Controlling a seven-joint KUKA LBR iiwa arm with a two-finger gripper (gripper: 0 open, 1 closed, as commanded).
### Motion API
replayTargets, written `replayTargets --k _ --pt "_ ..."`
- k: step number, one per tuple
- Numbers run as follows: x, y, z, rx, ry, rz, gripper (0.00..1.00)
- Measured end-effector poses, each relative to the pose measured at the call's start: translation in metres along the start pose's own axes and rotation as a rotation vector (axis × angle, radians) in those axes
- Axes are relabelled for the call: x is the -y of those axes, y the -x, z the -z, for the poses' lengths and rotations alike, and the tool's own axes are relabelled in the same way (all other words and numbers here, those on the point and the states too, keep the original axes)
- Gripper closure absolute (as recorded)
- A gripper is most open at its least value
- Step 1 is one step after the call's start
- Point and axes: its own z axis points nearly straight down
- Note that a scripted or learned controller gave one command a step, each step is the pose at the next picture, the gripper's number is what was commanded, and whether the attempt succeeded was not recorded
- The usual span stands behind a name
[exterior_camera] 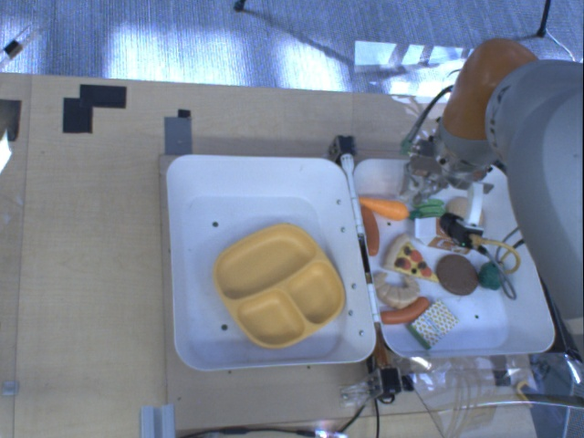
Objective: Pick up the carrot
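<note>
Two shallow white bins side by side on the wooden bench [91, 272]. Left white bin [196, 245] held one yellow three-compartment plastic plate [278, 284], set askew. Right white bin [525, 322] held the toy food clutter. Grey arm with orange band [484, 85] reached in over the right bin's far end; two-finger gripper [422, 182] hung just above and right of the carrot; finger state could not be told.

One orange toy carrot with green top [385, 209] lay in the far-left part of the right bin, long axis roughly left-right, tip toward the bin divider, green top toward the gripper. Beside it: one pizza slice [410, 259], one brown round disc [457, 275], two reddish sausages [404, 312], one near the divider and one at the near side, one green-patterned packet [432, 323].
</note>
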Motion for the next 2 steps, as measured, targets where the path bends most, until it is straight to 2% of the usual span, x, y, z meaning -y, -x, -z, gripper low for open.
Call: replayTargets --k 1,2 --pt "0.030 -0.002 -0.020 -0.002 0.008 -0.100 0.00" --pt "0.060 0.017 -0.019 -0.005 0.007 -0.463 0.00"
